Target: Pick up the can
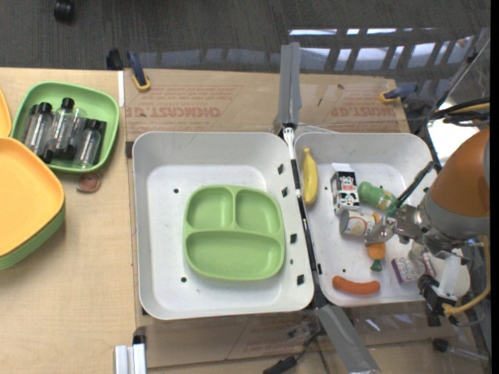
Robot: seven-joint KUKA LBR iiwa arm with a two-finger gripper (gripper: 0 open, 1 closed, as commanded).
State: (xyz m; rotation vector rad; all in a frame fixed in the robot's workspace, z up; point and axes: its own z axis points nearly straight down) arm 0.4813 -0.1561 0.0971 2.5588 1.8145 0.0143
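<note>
The can (356,224) lies on its side in the right bin (323,150), near the middle, just below a small black-and-white carton (345,190) and beside a green bottle (375,195); an orange carrot piece (376,250) sits just below it and a sausage (356,286) lies further toward the near rim; a banana (309,176) rests along the bin's left wall; the gripper (387,230) is low over the bin, right at the can's right end, so the step in hand looks like the approach or closing on the can; whether the fingers are spread or pressed together I cannot tell, since the metal parts blur into the clutter, and nothing is clearly pinched between them; the next move calls for a firm grip across the can's body, then a straight lift clear of the bottle; the left bin (148,209) holds a green divided plate (234,233)
</note>
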